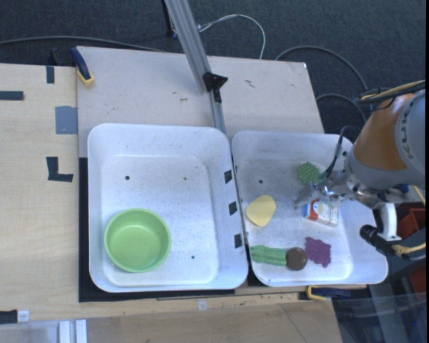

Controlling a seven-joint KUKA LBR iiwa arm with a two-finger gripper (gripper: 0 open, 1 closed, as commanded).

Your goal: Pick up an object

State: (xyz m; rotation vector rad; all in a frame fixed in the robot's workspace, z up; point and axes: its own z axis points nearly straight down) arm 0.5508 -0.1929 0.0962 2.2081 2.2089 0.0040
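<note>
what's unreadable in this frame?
- end effector fingers: too small and blurred in the camera view to read, and whether they touch the red and white packet.
- Green textured piece: partly covered by the end effector.
- Arm: cut off at the right.

Pale bench (150, 95); two white bins (100, 191) (272, 145) side by side

The arm (404, 138) is a rounded grey shell with a broad orange band just behind the wrist. Ahead of the band sits a paler grey collar, and from it a small metallic end effector (320, 191) projects. A thin dark cable runs along the wrist toward the end effector.
</note>
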